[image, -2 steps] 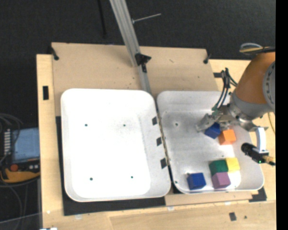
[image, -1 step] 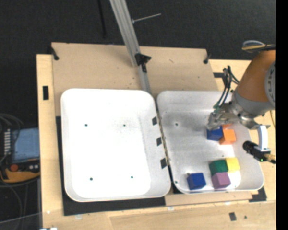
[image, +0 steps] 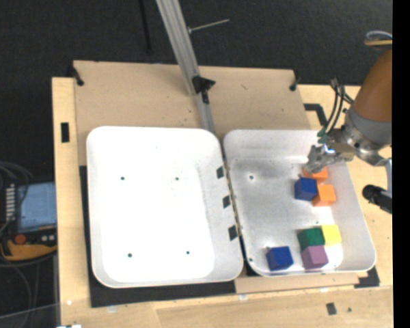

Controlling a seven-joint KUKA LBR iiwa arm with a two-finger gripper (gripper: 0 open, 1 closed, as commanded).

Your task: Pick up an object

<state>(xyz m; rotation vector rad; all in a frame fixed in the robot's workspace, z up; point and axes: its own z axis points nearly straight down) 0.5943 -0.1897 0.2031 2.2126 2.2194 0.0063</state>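
Camera view, wooden bench (image: 164,91), two white bins (image: 157,203), dark floor, cables at left, finger state cannot be told.

The two bins are seen to be of smooth white plastic — the left bin (image: 154,203) clean and evenly matt, the right bin (image: 273,197) dulled by grey scuffing across its floor. The bench (image: 184,98) is faced with pale, matt board, wood-like in look. A slanted pole (image: 181,36) of silvery metal is given a soft sheen. The small cubes — a blue cube (image: 305,189) among them — appear smooth and solidly coloured. The arm (image: 376,91) shows a smooth, slightly glossy orange shell.
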